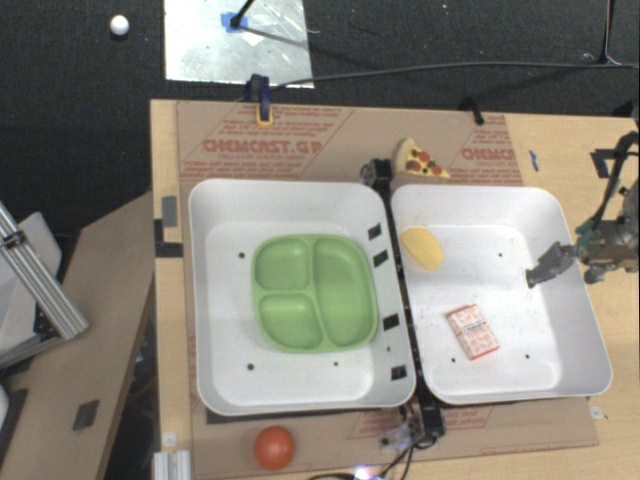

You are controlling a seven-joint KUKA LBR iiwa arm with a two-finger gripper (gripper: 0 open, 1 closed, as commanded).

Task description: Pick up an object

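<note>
An orange-red ball [274, 447] lay nearest the camera, at the lower edge of the frame on the worktop [330, 133], just outside the left bin [215, 208]. That bin held a green divided plate [314, 293] lying flat at its centre. The right bin [560, 358] held two loose items well apart: a yellow lump [423, 248] near its upper left corner and a small pink-and-white packet [472, 332] lying flat toward the lower middle. A toy pizza slice [421, 160] rested on the worktop above the seam between the bins, outside both. The hand [548, 266] reached in from the right edge of the frame and hung over the right side of the right bin, apart from both items; whether it was open or closed could not be told at this resolution, and nothing was seen gripped in it. Either item in the right bin could serve the task. The packet appeared light, thin and fairly stiff, probably best taken across its shorter sides, though its flatness left little edge to catch. The yellow lump appeared rounded and perhaps soft, likely light, offering more height; a hold across its narrower width seemed the surer choice, with some risk of rolling.
</note>
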